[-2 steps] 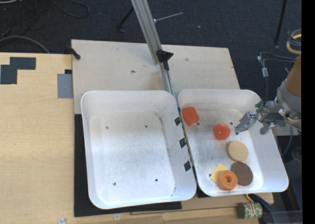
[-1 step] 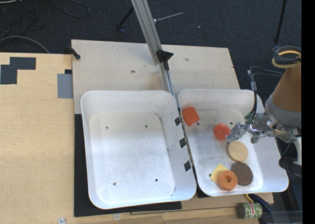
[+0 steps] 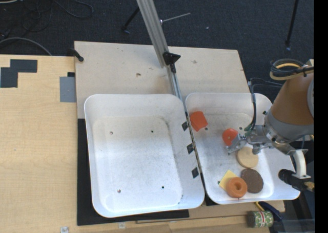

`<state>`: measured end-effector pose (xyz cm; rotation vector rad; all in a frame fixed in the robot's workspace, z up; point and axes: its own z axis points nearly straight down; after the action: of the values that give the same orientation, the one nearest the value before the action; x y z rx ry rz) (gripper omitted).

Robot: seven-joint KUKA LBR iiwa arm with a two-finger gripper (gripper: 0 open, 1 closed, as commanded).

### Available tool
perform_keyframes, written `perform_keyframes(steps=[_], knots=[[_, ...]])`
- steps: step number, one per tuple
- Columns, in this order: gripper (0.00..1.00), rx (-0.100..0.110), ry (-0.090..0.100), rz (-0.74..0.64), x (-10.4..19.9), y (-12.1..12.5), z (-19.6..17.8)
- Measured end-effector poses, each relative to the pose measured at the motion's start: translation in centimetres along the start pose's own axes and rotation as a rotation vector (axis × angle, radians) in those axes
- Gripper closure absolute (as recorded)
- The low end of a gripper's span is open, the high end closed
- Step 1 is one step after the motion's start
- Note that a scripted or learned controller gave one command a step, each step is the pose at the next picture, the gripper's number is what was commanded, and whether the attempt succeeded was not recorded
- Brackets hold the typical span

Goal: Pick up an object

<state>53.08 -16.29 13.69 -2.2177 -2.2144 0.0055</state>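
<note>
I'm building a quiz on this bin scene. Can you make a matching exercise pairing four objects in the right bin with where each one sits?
Objects:
1. orange block
2. red piece
3. brown disc
4. orange ring

Places:
A. near the bin's front edge, on a yellow piece
B. beside the end effector, mid-bin
C. by the divider, toward the back
D. front right, just below the tan disc

Pairs: 1-C, 2-B, 3-D, 4-A
</note>
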Motion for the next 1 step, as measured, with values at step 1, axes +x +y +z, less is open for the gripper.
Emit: perform_keyframes(steps=[1], knots=[[1.00,-0.003,-0.001,0.005,-0.21,0.03,-1.26]])
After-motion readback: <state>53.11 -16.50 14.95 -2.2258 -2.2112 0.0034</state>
